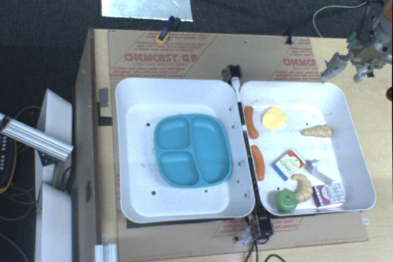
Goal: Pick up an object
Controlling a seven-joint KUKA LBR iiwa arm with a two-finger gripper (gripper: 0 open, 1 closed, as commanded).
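Note:
My gripper (347, 69) hangs at the far right, above the bench just beyond the back edge of the right bin (353, 132). Its two grey fingers (332, 65) are spread apart with nothing between them. In the right bin lie two orange sausages (250, 121) (258, 162), a yellow lump (274, 118), a beige horn-shaped pastry (317, 131), a small red, white and blue carton (287, 164), a curved croissant (302, 186), a green apple (285, 200) and a red and white packet (329, 194).
The left bin (132, 132) holds a blue divided plate (191, 150). A black clip (233, 75) sits where the two bins meet at the back. Cables (331, 9) run over the bench behind the gripper.

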